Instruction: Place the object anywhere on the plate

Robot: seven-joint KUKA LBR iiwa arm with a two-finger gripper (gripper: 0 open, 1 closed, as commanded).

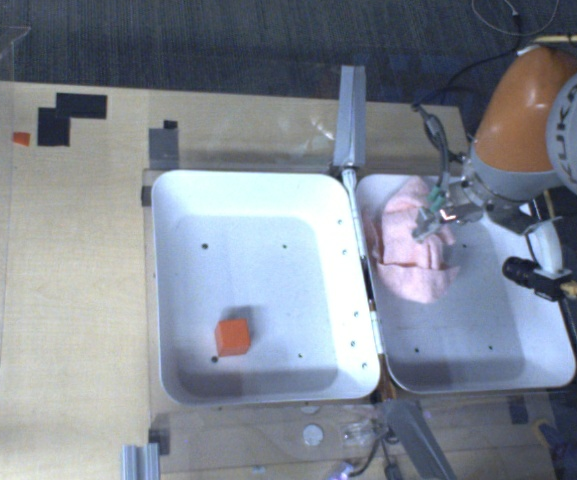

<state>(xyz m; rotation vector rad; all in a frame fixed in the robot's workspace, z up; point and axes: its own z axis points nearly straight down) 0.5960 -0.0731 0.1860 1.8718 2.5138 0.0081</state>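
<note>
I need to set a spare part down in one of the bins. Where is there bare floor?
Left bin: bare except the orange block near its front. Right bin: free along the front, below the pink cloth; crowded at the back, where the gripper is over the cloth.

The arm [548, 118] is cut off by the right edge, so its far length is out of sight. Its claw [436, 220] is small and blurred over the pink cloth [408, 253]; how its tips stand cannot be made out, nor whether they touch the cloth. The cloth's upper right part is hidden beneath the claw. The desk [68, 318] runs off the left and bottom edges, and the right bin [488, 363] has its far right rim covered by dark fittings.
</note>
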